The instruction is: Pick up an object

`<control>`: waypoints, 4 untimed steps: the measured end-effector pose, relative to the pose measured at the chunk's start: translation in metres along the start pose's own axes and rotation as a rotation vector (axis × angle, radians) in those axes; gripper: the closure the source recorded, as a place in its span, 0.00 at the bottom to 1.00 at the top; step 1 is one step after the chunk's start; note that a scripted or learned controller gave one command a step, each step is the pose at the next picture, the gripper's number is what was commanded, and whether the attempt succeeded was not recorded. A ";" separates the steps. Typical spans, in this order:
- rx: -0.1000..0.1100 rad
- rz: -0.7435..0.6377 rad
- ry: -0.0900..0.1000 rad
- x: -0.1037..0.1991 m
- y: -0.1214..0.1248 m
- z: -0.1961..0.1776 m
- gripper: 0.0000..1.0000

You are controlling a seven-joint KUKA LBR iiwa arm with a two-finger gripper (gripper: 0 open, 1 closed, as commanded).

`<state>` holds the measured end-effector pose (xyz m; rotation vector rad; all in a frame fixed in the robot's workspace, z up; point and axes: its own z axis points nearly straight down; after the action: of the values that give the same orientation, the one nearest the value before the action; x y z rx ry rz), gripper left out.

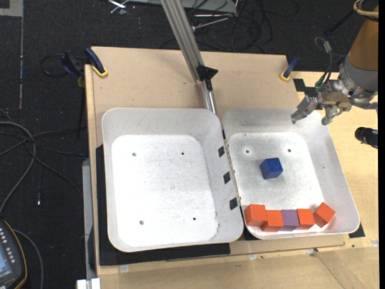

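Observation:
A blue cube (pixel 271 167) lies alone near the middle of the right bin (pixel 337 167). Along that bin's front wall sits a row of blocks: an orange block (pixel 255 214), another orange block (pixel 274 220), a purple block (pixel 290 218), an orange block (pixel 305 217) and a tilted orange block (pixel 325 214). My gripper (pixel 314 114) hangs above the right bin's back right corner, well behind and to the right of the blue cube. Its two fingers are spread apart with nothing between them.
The left bin (pixel 120 125) lies beside the right one, with black clips along their shared wall. A slanted metal pole (pixel 183 32) rises behind the bins. Blue-and-yellow clamps (pixel 96 64) sit at the bench's back corners.

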<state>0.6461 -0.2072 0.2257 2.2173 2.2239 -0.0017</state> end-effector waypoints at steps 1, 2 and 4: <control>0.005 -0.001 0.003 0.047 -0.015 0.135 0.00; 0.004 0.002 0.003 0.080 -0.064 0.130 0.00; -0.006 -0.008 0.005 0.193 -0.072 0.026 1.00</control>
<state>0.5731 -0.0144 0.1990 2.2083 2.2320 0.0098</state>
